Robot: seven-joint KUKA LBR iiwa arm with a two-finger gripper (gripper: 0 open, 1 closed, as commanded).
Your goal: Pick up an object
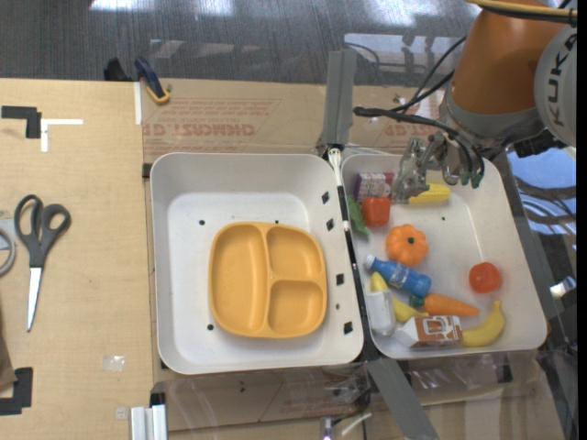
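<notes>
On the tan counter [73, 337], my claw [410, 177] hangs at the right bin's [514, 246] far edge, touching a yellow corn cob [429, 193]; I cannot tell its grip.

We see a robotics lab: a robot arm [514, 53] over two white bins [174, 246] on a plywood bench [73, 246], with scissors [37, 246], loose cables [413, 71] and toy food [406, 245].

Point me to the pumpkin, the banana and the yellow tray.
pumpkin [406, 244], camera view, middle of its orange body
banana [484, 329], camera view, middle of its curve
yellow tray [240, 273], camera view, floor of its large left compartment
</notes>
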